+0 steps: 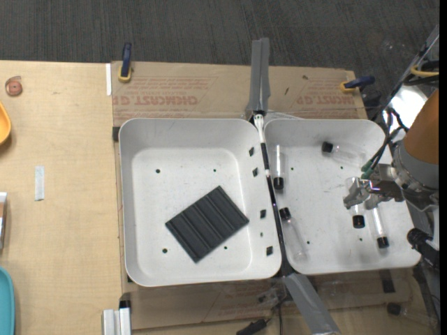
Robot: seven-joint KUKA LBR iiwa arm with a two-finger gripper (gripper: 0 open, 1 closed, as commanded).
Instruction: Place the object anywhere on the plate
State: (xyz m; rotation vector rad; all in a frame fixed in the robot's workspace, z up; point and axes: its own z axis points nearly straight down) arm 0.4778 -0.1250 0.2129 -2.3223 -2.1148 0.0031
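- A dark ribbed plate [207, 223] lies tilted in the left bin [133, 187].
- The gripper [355, 199] hangs over the right bin [314, 257], near the bench's right edge; jaws' state unclear.

1. The flat brown cardboard sheet [209, 93] beneath the two white bins carries red print along its far strip, seen upside down and mirrored; it looks like "CHEMCAST GP", though the letters are faint.
2. The same red print repeats on the far right part of that sheet, too pale to read with certainty.
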